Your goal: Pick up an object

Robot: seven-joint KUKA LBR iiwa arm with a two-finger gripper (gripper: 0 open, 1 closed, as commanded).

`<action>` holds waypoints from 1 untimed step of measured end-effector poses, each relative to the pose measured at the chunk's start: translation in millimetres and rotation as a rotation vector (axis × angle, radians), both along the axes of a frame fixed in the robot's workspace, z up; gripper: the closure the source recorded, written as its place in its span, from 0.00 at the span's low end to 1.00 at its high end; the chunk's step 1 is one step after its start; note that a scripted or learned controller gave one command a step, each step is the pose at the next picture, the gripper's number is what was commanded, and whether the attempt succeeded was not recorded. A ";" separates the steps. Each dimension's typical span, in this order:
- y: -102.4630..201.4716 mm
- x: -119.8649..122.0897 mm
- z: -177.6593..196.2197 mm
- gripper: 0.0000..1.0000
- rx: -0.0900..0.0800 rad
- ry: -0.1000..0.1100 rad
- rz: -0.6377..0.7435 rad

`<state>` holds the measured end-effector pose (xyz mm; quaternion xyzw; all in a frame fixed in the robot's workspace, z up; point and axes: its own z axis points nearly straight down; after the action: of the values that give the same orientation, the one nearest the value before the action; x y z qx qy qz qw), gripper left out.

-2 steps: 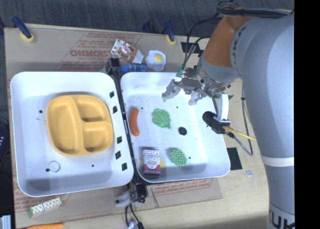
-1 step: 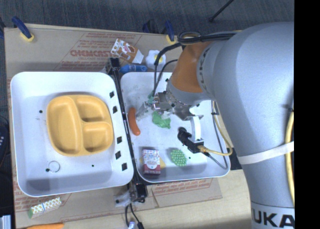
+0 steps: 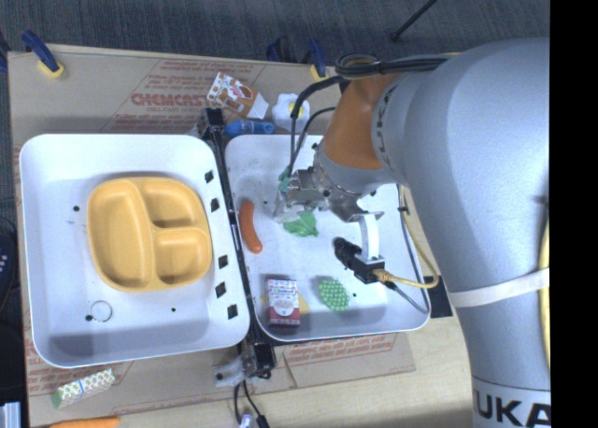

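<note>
The right bin (image 3: 404, 316) holds an orange sausage-shaped toy (image 3: 249, 226), a green leafy toy (image 3: 302, 224), a green dotted oval toy (image 3: 333, 293) and a small red and brown box (image 3: 282, 301). My gripper (image 3: 293, 194) hangs low over the upper middle of this bin, just above the leafy toy. The wrist and the orange band (image 3: 355, 132) hide its upper part, and its tips blur into the bin floor. Nothing shows between them.
The left bin (image 3: 37, 258) carries a yellow divided tray (image 3: 149, 230). Small packets (image 3: 230, 92) and a blue item (image 3: 249, 127) lie on the cardboard behind the bins. The big grey arm (image 3: 476, 211) covers the right side of the bench. A wrapped candy (image 3: 84, 387) lies at the front left.
</note>
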<state>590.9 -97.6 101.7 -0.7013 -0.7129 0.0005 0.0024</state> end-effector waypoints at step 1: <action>0.1 -0.1 -0.1 0.00 0.000 0.000 0.001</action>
<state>590.8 -97.5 101.6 -0.7010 -0.7131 0.0007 0.0025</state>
